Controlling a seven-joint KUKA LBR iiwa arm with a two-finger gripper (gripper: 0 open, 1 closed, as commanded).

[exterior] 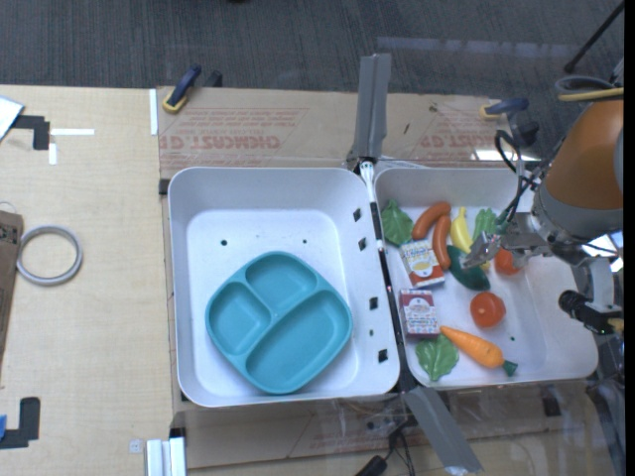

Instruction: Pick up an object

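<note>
Tomato (pixel 487 309) at the frame's lower right looks light, rigid, slippery; pinch across its middle; tool (pixel 484 254) hovers above; whether clenched, I cannot tell.

a: where's the arm?
b: at the right edge of the frame, its orange band in the upper right and the grey wrist just below it.
a: and the gripper (pixel 483 253)?
b: it reaches leftward from the wrist, right of centre, tilted down. its fingertips are too small and dark to make out.
</note>
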